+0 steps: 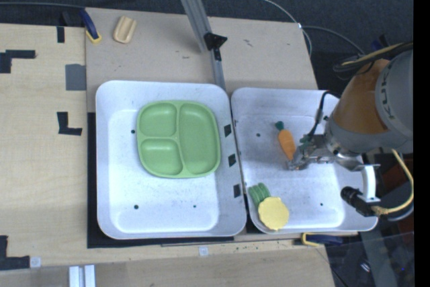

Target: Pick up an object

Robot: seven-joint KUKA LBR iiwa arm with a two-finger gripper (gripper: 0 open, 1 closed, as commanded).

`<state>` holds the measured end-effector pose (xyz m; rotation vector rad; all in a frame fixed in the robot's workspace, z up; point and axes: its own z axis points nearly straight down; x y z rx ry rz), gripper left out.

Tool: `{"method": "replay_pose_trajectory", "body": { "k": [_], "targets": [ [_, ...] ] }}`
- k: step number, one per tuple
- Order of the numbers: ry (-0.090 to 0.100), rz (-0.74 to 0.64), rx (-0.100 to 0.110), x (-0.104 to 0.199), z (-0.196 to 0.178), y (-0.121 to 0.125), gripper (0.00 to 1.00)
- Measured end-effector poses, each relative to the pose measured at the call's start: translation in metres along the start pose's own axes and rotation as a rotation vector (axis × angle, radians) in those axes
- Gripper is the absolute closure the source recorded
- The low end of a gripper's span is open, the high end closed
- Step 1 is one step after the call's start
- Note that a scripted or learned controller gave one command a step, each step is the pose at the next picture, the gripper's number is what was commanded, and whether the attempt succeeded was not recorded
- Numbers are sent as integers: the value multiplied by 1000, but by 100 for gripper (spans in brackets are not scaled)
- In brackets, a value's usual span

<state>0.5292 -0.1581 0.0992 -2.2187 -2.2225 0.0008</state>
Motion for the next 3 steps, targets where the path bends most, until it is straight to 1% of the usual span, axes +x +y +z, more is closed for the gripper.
{"method": "replay_pose_trajectory", "body": {
  "k": [1,2,3],
  "targets": [
    [-1,0,-3,1,-42,1,100],
    [-2,-1,-6,8,-103,1,100],
    [0,0,-2,9,-115,2,100]
  ]
}}
